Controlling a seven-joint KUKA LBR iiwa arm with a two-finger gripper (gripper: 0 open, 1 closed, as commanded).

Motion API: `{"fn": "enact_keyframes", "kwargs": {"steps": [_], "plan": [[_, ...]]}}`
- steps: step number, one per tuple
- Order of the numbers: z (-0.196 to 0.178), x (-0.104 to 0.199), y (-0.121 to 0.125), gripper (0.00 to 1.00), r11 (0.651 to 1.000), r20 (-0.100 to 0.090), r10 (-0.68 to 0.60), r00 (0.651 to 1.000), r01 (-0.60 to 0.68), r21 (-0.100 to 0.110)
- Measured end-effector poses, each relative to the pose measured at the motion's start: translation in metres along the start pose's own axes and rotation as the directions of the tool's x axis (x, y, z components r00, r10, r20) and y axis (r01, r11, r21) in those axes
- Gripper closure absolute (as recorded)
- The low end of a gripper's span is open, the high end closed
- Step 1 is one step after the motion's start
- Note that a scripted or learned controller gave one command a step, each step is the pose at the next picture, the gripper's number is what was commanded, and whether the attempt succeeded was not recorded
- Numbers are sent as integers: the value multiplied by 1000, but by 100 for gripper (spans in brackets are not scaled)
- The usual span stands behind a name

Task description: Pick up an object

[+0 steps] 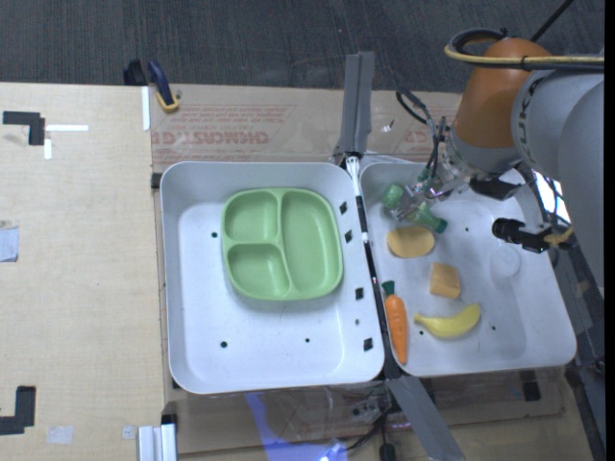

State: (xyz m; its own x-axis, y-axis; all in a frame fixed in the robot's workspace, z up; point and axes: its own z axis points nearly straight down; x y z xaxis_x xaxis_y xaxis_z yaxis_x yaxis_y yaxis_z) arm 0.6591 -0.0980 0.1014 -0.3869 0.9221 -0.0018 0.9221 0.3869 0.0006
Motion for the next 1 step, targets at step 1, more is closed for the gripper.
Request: {"fn": "enact_keyframes", "kwargs": {"steps": [1], "plan": [[-90, 70, 29, 100, 952, 0, 305, 952, -305, 1]]}}
